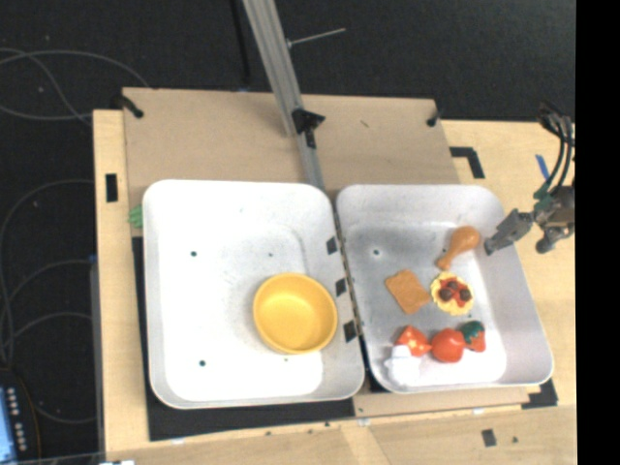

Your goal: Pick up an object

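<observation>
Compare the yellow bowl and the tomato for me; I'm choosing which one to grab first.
The bowl is yellow, the tomato red. The bowl looks much wider than the tomato. The bowl stands alone in the left bin; the tomato lies in the right bin, crowded by other toy food. The bowl is open and hollow, the tomato round and solid. Both lie near the bins' front edge.

2 white bins sit side by side. The left bin [194,231] holds a yellow bowl [294,313]. Right of the bowl, the right bin [387,216] holds a drumstick [458,245], cracker [407,291], tart [452,293], tomato [448,345]. The gripper [523,229] hovers further right, beside the drumstick.
</observation>
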Controlling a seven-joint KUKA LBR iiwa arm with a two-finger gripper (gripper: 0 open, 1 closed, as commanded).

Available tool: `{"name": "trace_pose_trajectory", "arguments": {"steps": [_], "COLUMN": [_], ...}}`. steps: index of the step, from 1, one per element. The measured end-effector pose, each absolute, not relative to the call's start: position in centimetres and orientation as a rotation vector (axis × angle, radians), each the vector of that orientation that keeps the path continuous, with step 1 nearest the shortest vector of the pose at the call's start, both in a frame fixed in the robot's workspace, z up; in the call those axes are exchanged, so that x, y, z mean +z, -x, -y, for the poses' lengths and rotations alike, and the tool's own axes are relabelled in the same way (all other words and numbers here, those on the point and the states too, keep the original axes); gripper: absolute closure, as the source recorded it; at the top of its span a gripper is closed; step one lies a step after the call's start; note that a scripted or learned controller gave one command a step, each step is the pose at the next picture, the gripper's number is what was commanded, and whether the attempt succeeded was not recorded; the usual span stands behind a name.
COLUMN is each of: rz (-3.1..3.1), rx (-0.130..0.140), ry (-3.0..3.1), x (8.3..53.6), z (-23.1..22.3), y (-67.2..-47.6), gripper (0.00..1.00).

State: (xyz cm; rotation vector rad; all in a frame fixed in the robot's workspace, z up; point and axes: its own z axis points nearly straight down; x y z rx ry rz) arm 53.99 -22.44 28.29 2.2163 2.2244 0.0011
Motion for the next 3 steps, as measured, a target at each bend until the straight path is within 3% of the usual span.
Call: {"name": "trace_pose_trajectory", "arguments": {"steps": [1,3], "rz": [-2.224,-2.22], "rx": [0.001,-0.004], "ry": [-2.216,-2.222], "x": [28.3,19.9], "z": [22.4,22.2], "y": [-54.0,-53.8], "gripper": [0.0,0.0]}}
